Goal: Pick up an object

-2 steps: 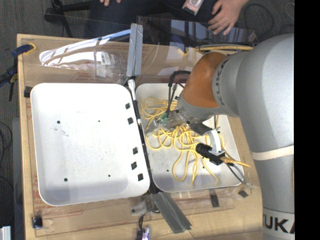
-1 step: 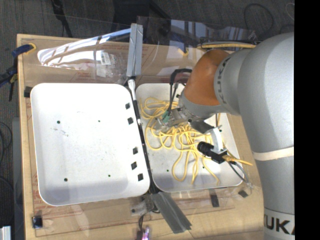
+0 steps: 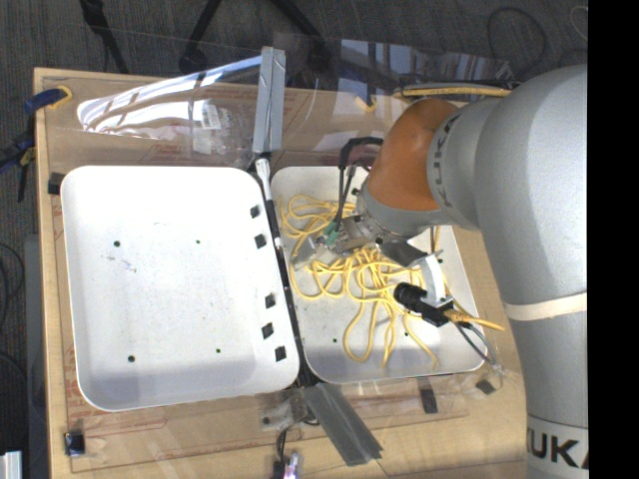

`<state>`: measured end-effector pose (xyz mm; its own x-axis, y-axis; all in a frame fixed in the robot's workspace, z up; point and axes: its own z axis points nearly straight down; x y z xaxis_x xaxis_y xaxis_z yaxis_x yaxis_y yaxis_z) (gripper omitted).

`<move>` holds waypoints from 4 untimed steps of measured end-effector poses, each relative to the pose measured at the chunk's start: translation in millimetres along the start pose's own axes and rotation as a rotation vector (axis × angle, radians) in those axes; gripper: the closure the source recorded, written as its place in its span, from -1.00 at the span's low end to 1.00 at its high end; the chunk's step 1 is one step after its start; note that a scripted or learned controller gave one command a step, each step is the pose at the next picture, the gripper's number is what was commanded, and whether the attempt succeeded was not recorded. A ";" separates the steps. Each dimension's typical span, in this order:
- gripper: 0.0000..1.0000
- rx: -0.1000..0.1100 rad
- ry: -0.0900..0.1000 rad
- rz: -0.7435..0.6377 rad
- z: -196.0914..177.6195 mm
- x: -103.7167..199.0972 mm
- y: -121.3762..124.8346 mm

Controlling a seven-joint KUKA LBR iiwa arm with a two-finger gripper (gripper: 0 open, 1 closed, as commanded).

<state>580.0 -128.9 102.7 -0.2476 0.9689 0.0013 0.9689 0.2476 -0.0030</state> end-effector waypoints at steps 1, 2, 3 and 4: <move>1.00 0.002 0.001 -0.004 -9.4 0.6 0.2; -1.00 0.002 0.001 -0.005 -9.4 0.7 0.3; -1.00 -0.003 -0.002 -0.082 10.6 -2.0 18.4; 1.00 -0.003 -0.003 -0.087 0.4 -1.2 19.1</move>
<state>598.8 -125.4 102.2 -0.3307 0.9437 -0.0011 0.9437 0.3307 0.0002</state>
